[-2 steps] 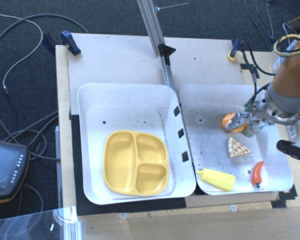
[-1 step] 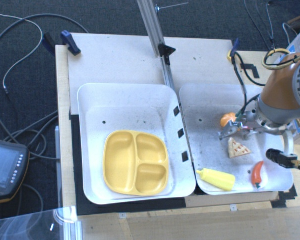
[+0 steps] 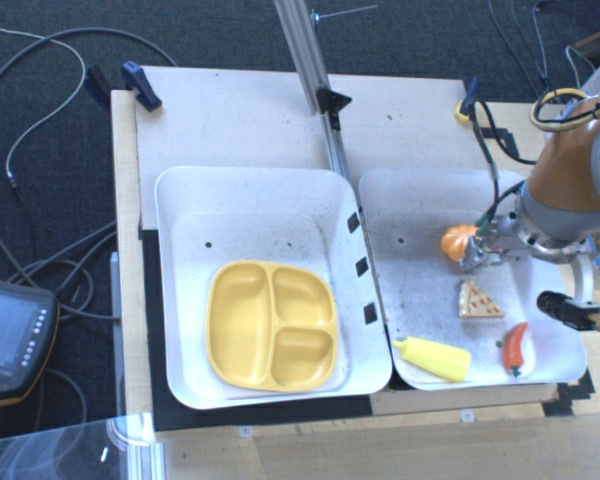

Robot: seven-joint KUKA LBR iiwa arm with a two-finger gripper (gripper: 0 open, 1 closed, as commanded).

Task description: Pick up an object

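Far left of the jaws, a dark tablet-like device point(image 3: 10, 340) is seen on the carpeted floor, with black cables point(image 3: 40, 78) looped around it. The tabletop point(image 3: 240, 118) is a pale, flat board with blue clamps point(image 3: 140, 85) at its back corners. The left bin point(image 3: 180, 198), shallow, white, speckled and round-cornered, is placed well left of the jaws. In it a glossy yellow plastic tray point(image 3: 272, 325) with three moulded compartments is laid flat. A ribbed metal rail point(image 3: 305, 38) is run down at a slant between the bins.

The right bin point(image 3: 410, 208) is of the same white, scuffed plastic. A smooth yellow banana-shaped toy point(image 3: 435, 358) is laid at its front edge, below and left of the jaws. A round orange fruit-like piece point(image 3: 457, 241) is seen just left of the jaws, seemingly touching them; contact cannot be confirmed. A tan wedge-shaped piece point(image 3: 478, 302), like a sandwich slice, is set just below the jaws. A small red pepper-shaped piece with a green tip point(image 3: 516, 348) is laid below and right of the jaws.

The gripper point(image 3: 480, 252) is lowered into the right bin; whether the jaws are released or clenched cannot be told. Nothing is shown held between them. The grey arm with its orange band point(image 3: 570, 168) is reached in from the right.
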